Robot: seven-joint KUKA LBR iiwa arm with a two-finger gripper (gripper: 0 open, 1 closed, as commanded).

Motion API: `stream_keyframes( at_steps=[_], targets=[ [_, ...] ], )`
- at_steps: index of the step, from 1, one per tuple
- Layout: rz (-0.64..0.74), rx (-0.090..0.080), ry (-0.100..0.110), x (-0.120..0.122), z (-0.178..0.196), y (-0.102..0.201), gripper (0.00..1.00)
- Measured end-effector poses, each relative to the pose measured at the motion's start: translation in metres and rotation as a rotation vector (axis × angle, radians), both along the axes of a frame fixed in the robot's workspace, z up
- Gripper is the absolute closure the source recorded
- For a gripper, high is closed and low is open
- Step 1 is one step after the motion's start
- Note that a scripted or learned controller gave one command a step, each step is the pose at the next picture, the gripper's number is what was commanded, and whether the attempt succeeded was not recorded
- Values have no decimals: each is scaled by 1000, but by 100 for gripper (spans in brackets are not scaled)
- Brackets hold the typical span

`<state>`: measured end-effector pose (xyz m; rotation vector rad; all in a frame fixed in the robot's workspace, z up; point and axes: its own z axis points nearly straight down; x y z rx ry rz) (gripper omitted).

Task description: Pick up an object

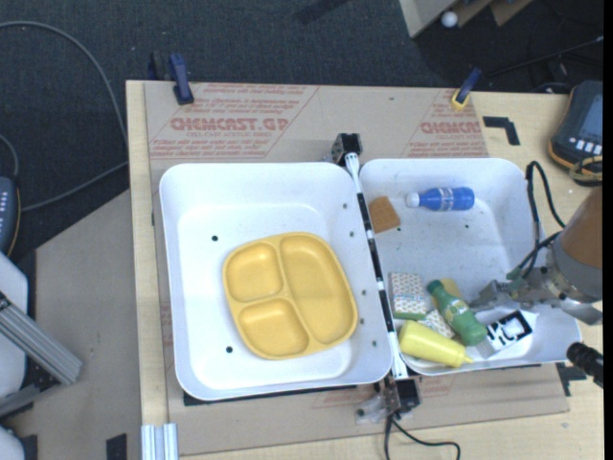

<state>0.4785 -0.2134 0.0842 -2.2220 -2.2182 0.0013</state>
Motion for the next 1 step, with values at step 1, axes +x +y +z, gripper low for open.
stream_keyframes(
  at_steps=[1],
  targets=[
    [3, -1, -3, 71, 66, 32, 0]
  ],
)
